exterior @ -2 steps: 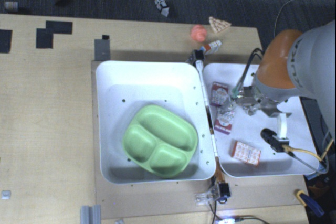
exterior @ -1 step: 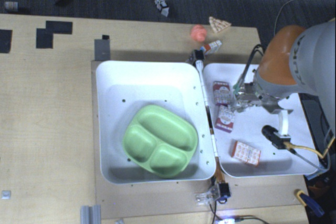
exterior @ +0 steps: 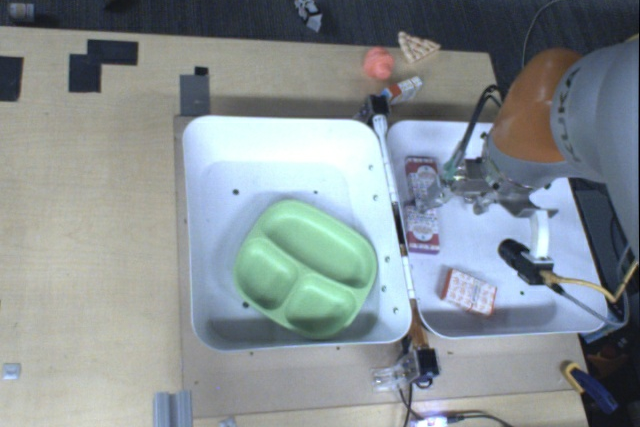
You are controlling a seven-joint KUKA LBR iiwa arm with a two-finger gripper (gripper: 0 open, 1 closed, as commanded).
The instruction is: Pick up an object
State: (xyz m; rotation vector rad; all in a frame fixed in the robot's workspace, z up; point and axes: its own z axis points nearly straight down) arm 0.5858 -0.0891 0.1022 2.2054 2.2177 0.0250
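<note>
Nearest you, left bin [exterior: 200,215]: green tray [exterior: 305,265], three compartments, tilted. Right bin [exterior: 575,315], near side: small red packet [exterior: 469,291]. Farther in, by the divider: red-and-white pack [exterior: 423,205], lying flat. Gripper [exterior: 452,183] beside its far end; you cannot tell its grip state. Beyond the bins: pink ball [exterior: 378,63].

Two white bins [exterior: 200,215] sit on the table [exterior: 90,245]. One green divided plate [exterior: 305,265] lies in the left bin; two red-and-white packets [exterior: 423,215] lie in the right.
</note>
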